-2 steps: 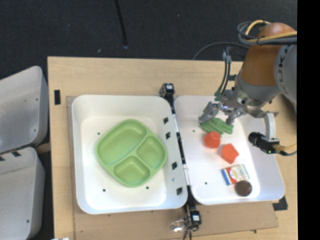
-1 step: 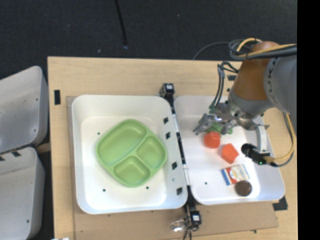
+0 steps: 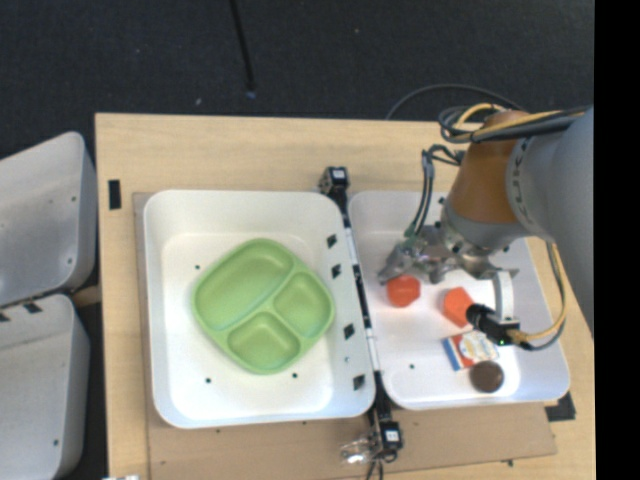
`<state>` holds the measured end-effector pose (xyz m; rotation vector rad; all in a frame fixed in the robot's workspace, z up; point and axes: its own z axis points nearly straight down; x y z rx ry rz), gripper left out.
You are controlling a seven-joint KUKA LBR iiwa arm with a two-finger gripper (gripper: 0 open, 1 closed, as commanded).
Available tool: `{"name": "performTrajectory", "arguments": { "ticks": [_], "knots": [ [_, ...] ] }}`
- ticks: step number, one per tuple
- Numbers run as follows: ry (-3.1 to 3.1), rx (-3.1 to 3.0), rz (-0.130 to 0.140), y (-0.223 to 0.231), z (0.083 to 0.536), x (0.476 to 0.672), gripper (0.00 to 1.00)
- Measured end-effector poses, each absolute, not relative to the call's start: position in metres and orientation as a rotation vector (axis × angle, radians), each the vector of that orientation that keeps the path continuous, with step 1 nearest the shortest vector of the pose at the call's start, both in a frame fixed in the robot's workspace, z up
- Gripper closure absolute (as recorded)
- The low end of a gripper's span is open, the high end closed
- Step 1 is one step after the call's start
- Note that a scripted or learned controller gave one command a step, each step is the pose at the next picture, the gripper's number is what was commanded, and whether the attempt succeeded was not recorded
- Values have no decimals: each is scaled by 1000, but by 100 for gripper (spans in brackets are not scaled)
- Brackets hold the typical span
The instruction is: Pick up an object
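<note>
At the near edge of the desk [image 3: 120, 158], a small metal clamp [image 3: 368, 446] sits where the two white bins meet. Just beyond it, in the near corner of the right bin [image 3: 400, 393], lies a round brown object [image 3: 487, 376], and touching it on the far side is a small flat packet [image 3: 467, 348] printed in red, white and blue. Farther in, an orange block [image 3: 457, 305] rests close to the arm's black fitting with its yellow cable. Left of the block, a red-orange rounded piece [image 3: 403, 291] lies on the bin floor, near the divider between the bins. The claw [image 3: 408, 261] hangs just above and beside this red-orange piece, its tips spread apart with nothing between them. The grey arm [image 3: 545, 183] with its orange band rises behind it. In the left bin [image 3: 165, 383], a green divided plate [image 3: 263, 305] with three compartments lies flat in the middle.
</note>
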<state>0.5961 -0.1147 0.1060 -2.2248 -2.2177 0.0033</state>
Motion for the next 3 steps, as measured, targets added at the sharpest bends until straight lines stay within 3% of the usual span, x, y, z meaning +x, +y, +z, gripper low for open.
{"name": "performTrajectory", "arguments": {
  "ticks": [1,3],
  "knots": [
    [-2214,-2233,-1,-116,120,597,100],
    [-2228,-2223,-5,-120,238,602,100]
  ]
}}
